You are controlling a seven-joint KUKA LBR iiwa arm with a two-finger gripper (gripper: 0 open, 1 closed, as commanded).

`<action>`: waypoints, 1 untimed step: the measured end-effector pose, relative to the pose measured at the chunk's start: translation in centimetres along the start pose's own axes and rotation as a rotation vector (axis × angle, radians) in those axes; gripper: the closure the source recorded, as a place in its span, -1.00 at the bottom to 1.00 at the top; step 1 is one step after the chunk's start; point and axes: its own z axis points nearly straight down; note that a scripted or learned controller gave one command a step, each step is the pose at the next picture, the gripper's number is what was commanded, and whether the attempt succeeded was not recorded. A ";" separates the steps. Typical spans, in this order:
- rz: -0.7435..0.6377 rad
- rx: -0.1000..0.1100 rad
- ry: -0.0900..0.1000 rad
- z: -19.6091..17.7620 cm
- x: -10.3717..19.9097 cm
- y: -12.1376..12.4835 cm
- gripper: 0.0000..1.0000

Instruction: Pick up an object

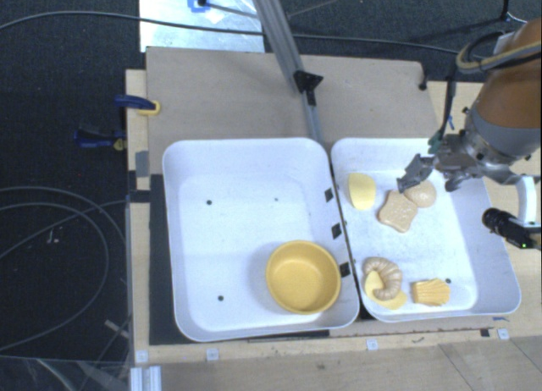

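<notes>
My gripper hangs over the back of the right bin, its two dark fingers spread apart and open with nothing between them. Just below the fingers lies a small round beige piece, touching a tan toast slice. A pale yellow lump sits to the left near the bin's inner wall. At the front of this bin lie a curled beige pastry and a ridged orange-yellow piece.
A yellow bowl stands in the front right corner of the left bin. A grey pole slants across the back of the bench, ending at the gap between the bins. Blue clamps grip the bench's left edge.
</notes>
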 end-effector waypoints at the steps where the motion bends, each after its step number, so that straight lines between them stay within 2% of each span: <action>1: 0.001 0.002 0.000 5.1 -0.8 0.6 -1.00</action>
